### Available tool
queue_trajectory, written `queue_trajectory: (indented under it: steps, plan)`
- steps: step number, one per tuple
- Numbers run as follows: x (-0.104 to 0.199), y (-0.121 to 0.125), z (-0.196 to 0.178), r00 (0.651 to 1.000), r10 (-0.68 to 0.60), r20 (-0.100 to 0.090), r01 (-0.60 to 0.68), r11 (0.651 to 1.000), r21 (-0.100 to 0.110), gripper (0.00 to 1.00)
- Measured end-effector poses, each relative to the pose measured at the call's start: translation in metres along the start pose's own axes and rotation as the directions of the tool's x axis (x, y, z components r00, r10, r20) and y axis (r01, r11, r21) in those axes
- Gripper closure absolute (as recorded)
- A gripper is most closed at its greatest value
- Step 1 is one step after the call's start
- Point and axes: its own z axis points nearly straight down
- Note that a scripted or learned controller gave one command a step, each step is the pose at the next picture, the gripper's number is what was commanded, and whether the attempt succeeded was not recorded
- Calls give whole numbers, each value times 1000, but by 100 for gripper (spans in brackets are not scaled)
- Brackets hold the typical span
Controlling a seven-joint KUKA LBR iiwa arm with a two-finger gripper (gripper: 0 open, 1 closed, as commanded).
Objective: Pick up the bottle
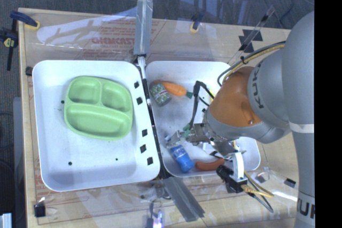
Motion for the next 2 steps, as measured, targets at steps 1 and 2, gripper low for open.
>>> queue_trajectory:
  steps: [1, 2]
  plan:
    - [0, 0, -10, 1000, -4, 1, 4, 1000, 0, 100]
    - [79, 28, -138, 1000, -24, -2, 24, 1000, 3, 100]
